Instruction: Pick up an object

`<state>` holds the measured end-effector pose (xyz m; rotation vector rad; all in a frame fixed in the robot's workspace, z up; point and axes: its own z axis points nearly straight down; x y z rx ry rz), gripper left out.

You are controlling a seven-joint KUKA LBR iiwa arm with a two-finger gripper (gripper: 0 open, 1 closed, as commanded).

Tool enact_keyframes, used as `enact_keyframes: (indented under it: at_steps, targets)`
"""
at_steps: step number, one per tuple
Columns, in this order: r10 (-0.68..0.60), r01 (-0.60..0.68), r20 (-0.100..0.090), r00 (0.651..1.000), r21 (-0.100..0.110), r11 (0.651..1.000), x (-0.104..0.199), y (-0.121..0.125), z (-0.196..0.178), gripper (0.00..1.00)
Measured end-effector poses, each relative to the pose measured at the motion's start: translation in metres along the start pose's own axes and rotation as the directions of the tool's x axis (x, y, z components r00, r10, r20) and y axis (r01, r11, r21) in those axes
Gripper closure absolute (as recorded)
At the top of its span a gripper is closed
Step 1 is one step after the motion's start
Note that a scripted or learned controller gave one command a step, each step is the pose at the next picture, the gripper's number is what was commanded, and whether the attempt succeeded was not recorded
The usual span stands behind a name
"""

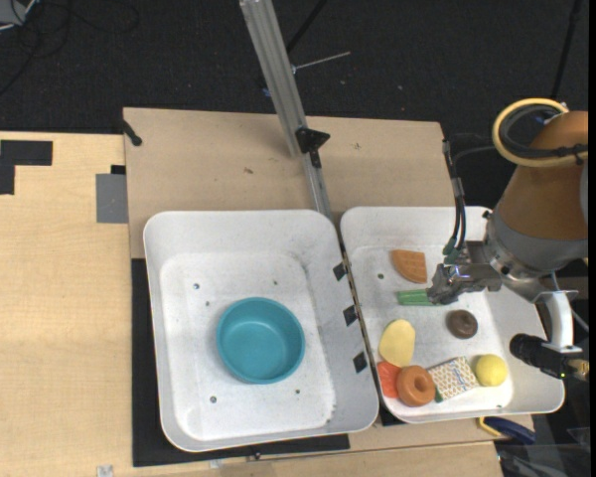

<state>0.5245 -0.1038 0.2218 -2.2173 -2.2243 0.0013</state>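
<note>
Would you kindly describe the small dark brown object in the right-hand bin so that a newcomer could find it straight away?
Start at the right bin, the one the arm reaches into. Near its middle, just below the gripper and above the yellow ball, lies a small brown disc. It is the only dark, round, flat piece there; its neighbours are orange, yellow or green.
</note>
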Motion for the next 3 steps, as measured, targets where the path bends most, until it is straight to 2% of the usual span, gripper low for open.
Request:
enact_keyframes:
  at_steps: [1, 3]
  targets:
    - [-0.001, 0.001, 0.0, 1.0, -0.001, 1.0, 0.05, 0.01, -0.011, 1.0]
    - [0.0, 0.0, -0.001, 1.0, 0.0, 1.0, 0.166, 0.029, -0.002, 1.0]
